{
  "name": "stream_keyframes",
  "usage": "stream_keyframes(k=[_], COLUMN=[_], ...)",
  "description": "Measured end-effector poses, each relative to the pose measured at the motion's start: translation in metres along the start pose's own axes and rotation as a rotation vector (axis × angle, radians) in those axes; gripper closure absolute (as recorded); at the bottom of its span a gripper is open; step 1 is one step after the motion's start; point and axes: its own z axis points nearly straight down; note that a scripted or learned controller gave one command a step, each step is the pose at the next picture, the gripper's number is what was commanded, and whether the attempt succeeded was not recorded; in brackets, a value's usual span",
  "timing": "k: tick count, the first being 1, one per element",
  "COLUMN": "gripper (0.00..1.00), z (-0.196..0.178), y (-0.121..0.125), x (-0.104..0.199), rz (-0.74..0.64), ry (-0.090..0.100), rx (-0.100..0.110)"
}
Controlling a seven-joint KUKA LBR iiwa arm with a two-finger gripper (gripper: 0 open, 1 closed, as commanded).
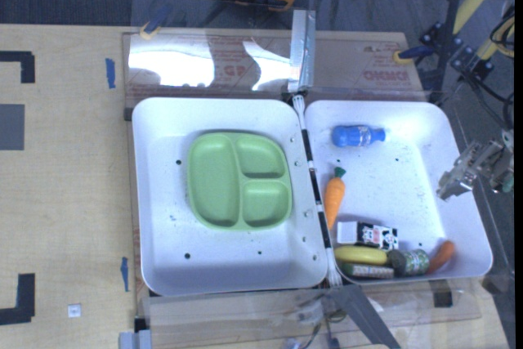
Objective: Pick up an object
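The right bin [425,127] holds a blue bottle [357,136] lying at its far side. An orange toy carrot [334,199] lies by the bin's left wall. Along the near wall sit a black-and-white carton [368,235], a yellow banana [361,255], a greenish can [409,261] and a small orange item [442,254]. My gripper [458,180] hangs over the right rim of this bin, well apart from every object and with nothing in it.
The left bin [155,176] holds a green divided plate [240,179]. A metal divider strip [301,53] and cardboard sit behind the bins. Tripod legs and cables stand at the far right. The middle floor of the right bin is bare.
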Motion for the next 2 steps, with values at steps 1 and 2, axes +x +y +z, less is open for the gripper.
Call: stream_keyframes(k=[1,2], gripper=[1.0,1.0], z=[-0.011,0.005], y=[0.001,0.043], x=[-0.001,-0.009], rz=[-0.001,-0.046], ry=[-0.006,-0.002], rx=[-0.002,-0.001])
